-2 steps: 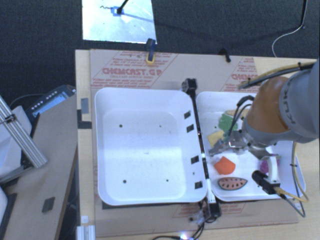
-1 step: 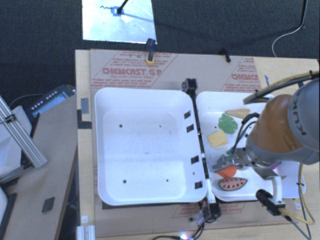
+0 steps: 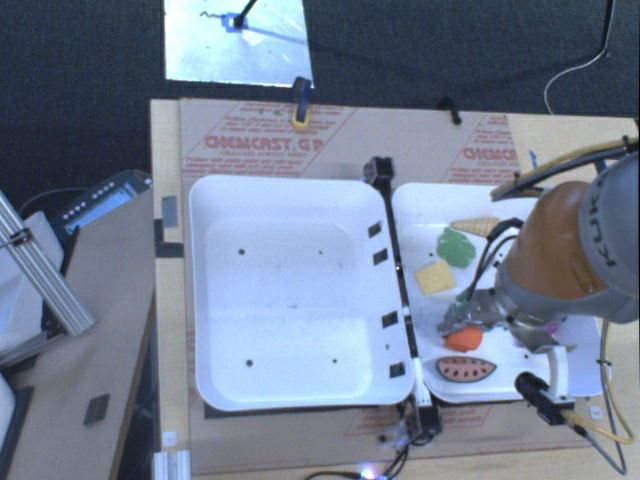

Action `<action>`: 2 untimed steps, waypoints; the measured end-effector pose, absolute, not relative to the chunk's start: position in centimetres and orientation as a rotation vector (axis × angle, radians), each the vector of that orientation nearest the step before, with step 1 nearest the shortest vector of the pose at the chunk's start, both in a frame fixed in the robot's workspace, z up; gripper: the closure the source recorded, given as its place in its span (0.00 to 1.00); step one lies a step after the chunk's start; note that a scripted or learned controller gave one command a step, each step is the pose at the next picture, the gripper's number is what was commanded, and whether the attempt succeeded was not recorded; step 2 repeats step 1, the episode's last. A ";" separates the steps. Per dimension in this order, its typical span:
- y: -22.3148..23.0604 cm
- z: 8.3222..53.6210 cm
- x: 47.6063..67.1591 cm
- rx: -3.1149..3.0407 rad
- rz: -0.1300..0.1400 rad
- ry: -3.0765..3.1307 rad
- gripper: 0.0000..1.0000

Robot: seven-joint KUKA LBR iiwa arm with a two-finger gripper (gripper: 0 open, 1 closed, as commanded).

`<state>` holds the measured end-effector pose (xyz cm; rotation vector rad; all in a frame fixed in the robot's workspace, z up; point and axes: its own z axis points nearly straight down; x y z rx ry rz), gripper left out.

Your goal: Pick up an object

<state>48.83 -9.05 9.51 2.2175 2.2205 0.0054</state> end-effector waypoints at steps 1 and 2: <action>0.1 18.9 48.8 2.204 0.012 2.232 1.00; 0.1 18.9 48.8 2.204 0.012 2.232 1.00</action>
